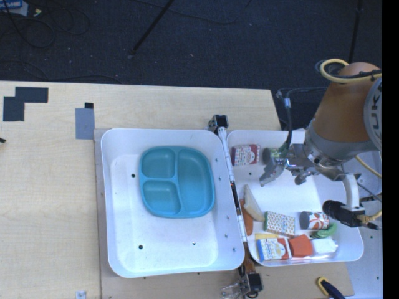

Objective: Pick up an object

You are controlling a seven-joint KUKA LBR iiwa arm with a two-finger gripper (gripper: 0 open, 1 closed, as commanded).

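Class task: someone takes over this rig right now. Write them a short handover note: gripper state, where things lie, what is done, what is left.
Gripper: over the right bin, near its upper left; open or shut cannot be told, and nothing shows between its fingers.
Left bin: a teal divided plate.
Right bin: a dark red packet at the top left; a patterned box, a small can, a blue-and-white carton and an orange item crowd the lower edge.
Done: nothing picked up yet.
Left: grasp one object and lift it.
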